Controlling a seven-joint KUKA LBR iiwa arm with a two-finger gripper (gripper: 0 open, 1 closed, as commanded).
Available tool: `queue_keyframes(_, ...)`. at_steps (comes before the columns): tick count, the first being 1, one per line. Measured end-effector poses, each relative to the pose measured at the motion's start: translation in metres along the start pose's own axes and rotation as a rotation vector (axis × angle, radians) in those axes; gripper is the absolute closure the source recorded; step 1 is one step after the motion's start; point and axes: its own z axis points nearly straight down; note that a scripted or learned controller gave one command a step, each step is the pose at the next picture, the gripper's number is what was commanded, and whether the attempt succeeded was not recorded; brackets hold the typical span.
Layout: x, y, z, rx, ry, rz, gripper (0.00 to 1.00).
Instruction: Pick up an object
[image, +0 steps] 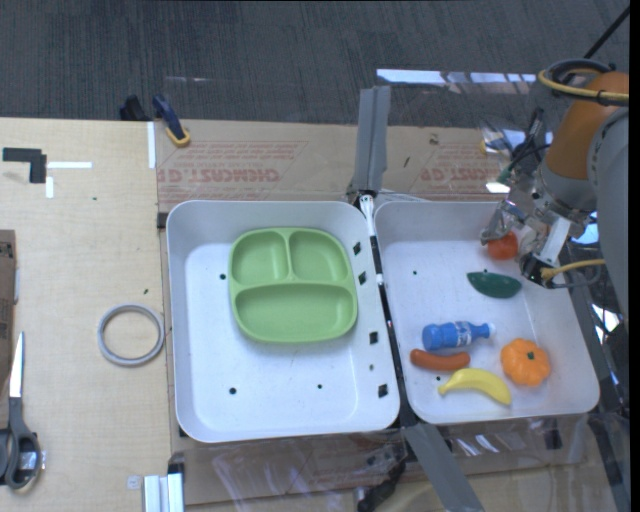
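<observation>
A small orange object is being pinched in the jaws of the gripper over the right bin's far right corner; open floor is being left toward the bin's left wall.

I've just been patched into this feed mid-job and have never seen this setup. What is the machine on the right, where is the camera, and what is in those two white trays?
One fixed camera looks down at a slant. The arm, grey with an orange band, reaches in from the right; its gripper hangs over the right bin beside a small orange-red item. Whether it grips that, I cannot tell. That bin holds a dark green leaf shape, blue bottle, red sausage, banana and orange pumpkin. The left bin holds a green divided plate.
</observation>
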Motion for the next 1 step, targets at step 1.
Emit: queue_keyframes(1, 0.0685, -0.0435, -0.0854, 0.0, 0.0, -0.278, 1.0)
